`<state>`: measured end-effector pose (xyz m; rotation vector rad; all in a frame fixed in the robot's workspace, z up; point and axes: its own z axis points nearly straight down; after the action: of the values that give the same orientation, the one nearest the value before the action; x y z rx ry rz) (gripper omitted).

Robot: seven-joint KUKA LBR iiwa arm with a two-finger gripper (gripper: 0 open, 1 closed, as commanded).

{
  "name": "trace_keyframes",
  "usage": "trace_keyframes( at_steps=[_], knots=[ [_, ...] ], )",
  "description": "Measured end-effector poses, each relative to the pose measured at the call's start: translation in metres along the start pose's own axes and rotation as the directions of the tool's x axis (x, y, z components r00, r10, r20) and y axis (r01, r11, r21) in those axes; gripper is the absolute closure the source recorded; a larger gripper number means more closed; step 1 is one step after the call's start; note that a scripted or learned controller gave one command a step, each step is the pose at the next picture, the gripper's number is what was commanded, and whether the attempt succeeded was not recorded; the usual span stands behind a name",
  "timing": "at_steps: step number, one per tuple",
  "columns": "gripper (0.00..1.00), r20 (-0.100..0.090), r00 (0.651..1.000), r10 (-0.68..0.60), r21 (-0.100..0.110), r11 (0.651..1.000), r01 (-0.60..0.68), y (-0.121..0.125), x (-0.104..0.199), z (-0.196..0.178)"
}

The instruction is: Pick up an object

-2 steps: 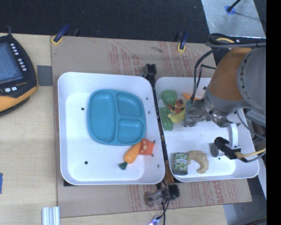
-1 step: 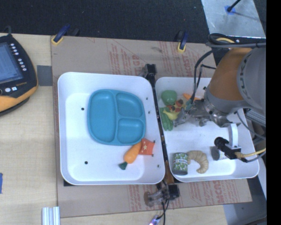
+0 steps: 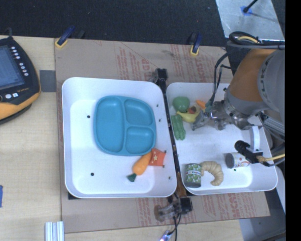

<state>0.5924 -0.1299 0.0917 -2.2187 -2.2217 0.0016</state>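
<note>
Bins sat side by side on the bench, the left bin (image 3: 72,134) holding a blue divided plate (image 3: 124,125), with a toy carrot (image 3: 140,165) and a small orange-red packet (image 3: 158,157) just beside the plate's lower right corner, touching each other. In the right bin (image 3: 261,182) a cluster of toys lay against the upper left wall: a round green vegetable (image 3: 180,103), a yellow banana (image 3: 188,116) just below it, a long green pepper (image 3: 178,127) running down along the wall, and a small orange piece (image 3: 200,104) to the right of the round vegetable. Near the bin's lower left corner stood a green-labelled can (image 3: 193,175), and a tan croissant (image 3: 213,171) lay just beside it on the right. A small grey cylinder (image 3: 229,160) rested further right.

The arm (image 3: 256,82) reached in from the right over the right bin, its orange band above the wrist. The gripper (image 3: 200,120) hung low at the bin's upper left, close to the banana's right end. Whether anything sat between its tips, or how far apart they stood, could not be told at this angle.

A teach pendant (image 3: 10,79) lay on the bench at far left.
</note>
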Motion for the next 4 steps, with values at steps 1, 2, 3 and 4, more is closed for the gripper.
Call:
trace_keyframes(
  at_steps=[1, 2, 3, 4],
  knots=[
    [0.00, -0.001, 1.000, -0.003, 0.004, 1.000, 0.003, 0.046, -0.018, 0.000],
    [0.00, 0.000, 1.000, -0.001, 0.002, 1.000, 0.001, 0.064, -0.048, -0.001],
    [0.00, 0.000, 1.000, -0.004, 0.003, 1.000, 0.004, -0.014, -0.038, 0.000],
    [0.00, 0.000, 1.000, -0.005, 0.004, 1.000, 0.005, -0.016, 0.002, 0.000]
  ],
)
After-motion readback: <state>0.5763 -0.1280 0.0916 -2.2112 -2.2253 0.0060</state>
